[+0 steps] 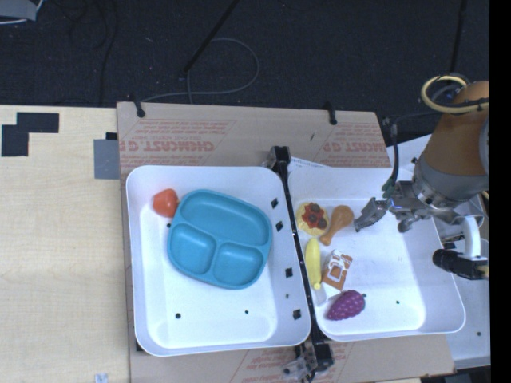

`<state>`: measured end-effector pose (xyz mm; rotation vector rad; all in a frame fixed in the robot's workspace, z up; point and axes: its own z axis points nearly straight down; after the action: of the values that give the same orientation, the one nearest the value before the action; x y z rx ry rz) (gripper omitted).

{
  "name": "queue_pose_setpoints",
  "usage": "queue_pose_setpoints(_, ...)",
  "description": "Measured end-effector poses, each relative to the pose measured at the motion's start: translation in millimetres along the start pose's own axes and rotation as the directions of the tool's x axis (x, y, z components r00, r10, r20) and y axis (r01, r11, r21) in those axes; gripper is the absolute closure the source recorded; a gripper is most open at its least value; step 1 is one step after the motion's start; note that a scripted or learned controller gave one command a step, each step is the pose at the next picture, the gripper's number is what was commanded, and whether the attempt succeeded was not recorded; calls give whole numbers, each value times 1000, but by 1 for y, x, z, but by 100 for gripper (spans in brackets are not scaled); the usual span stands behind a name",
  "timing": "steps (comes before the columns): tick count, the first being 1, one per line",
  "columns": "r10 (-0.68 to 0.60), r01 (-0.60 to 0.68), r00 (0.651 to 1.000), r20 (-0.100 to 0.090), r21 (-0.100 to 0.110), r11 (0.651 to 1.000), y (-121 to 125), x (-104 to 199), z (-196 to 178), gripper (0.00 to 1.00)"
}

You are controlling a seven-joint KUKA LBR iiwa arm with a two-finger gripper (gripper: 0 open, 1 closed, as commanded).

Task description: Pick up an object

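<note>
1. Gripper (389,215) hangs over the right bin (435,313), fingers spread open, nothing between them.
2. Toy food is crowded along that bin's left wall: pizza slice (312,216), drumstick (338,221), banana (313,262), small carton (337,270), grapes (346,304).
3. The bin's middle and right side are bare floor.
4. Left bin (152,309) holds a blue divided plate (219,238) with a tomato (165,203) just beside its upper left rim.

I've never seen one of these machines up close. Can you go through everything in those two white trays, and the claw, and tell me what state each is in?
gripper: open, above the right bin, holding nothing.
blue plate: flat in the left bin, compartments bare.
tomato: beside the plate.
drumstick: lying in the right bin.
banana: lying by the divider.
grapes: lying near the front edge.
</note>
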<state>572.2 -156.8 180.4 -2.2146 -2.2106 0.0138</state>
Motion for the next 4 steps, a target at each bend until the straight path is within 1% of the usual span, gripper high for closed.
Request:
queue_pose_setpoints(1, -2, 2, 1000, 3, -14, 1000, 3, 0, -8, 0)
queue_pose_setpoints(2, -2, 2, 1000, 1, -8, 1000, 6, 0, 36, 0)
queue_pose_setpoints(3, -1, 1, 1000, 0, -7, 1000, 5, 2, 90, 0)
queue_pose_setpoints(4, 1, -1, 1000, 1, -9, 1000, 6, 0, 77, 100)
